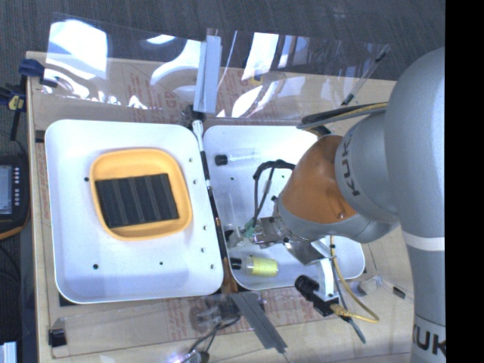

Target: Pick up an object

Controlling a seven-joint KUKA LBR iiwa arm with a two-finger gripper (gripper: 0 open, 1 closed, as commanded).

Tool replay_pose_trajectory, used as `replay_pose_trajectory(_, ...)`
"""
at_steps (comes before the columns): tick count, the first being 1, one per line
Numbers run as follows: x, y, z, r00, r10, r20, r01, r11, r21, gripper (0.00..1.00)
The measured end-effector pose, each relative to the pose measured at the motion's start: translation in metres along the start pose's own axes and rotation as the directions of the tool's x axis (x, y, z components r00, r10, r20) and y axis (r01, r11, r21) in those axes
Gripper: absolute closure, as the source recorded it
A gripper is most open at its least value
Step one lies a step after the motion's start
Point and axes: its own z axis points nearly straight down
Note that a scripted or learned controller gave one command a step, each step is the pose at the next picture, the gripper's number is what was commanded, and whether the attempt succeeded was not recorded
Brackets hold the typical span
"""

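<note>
My arm, with its orange band [318, 187], reaches down into the right bin [234, 146]. The gripper [254, 234] sits low near that bin's left wall, largely hidden under the wrist. A small yellow cylinder [262, 266] lies on the bin floor just in front of the gripper, apart from it. A small black piece [220, 159] and a clear thin tube [246, 156] lie at the far end of the same bin. In the left bin [68, 225] rests a yellow dish with a black ribbed insert [138, 193].
A clear plastic screen [227, 59] stands behind both bins. The divider [208, 195] between the bins runs close to the gripper's left. A black device [11, 191] sits at the left edge. Metal clamps and cables [249, 320] lie along the bench front.
</note>
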Motion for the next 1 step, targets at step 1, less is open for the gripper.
replay_pose_trajectory(1, 0.0031, 0.0006, -0.0084, 1.0, -0.01, -0.006, 0.01, 1.0, 0.004, 1.0)
